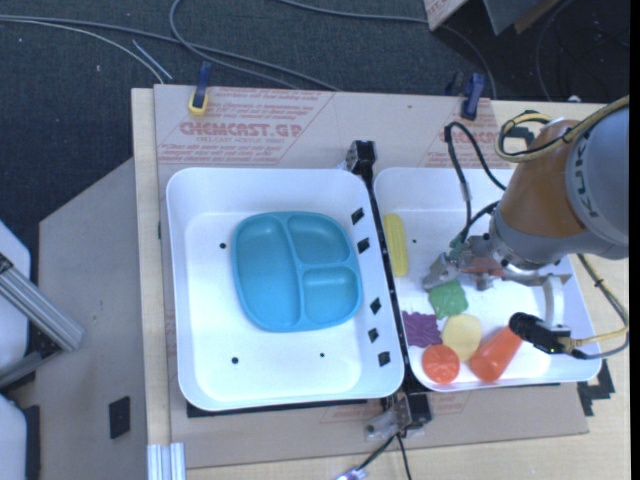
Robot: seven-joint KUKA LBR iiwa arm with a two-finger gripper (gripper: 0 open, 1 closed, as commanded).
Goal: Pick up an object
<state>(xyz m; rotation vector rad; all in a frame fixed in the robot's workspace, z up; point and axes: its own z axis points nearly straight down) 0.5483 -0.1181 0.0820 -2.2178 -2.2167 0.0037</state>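
Two white bins sit side by side on the bench. The left bin (200, 298) holds a blue tray (296, 269) with three compartments, lying flat near the bin's centre.

The right bin (425, 183) holds the toy food items. A yellow corn cob (397, 244) lies lengthwise along the bin's left wall. A green piece (448, 298) lies below it, toward the bin's middle. A purple piece (419, 327) lies at the left, just beside the green piece. A pale yellow piece (462, 332) rests directly below the green piece. A tomato (440, 364) and an orange carrot (494, 355) lie at the front edge, with the tomato touching the pale yellow piece.

The arm (560, 193) reaches in from the right, over the right bin. The gripper (450, 266) points down and left, just above the green piece and close beside the lower end of the corn cob. The view does not resolve the finger opening, and no item is visibly between the fingers; it cannot be determined whether anything is grasped.
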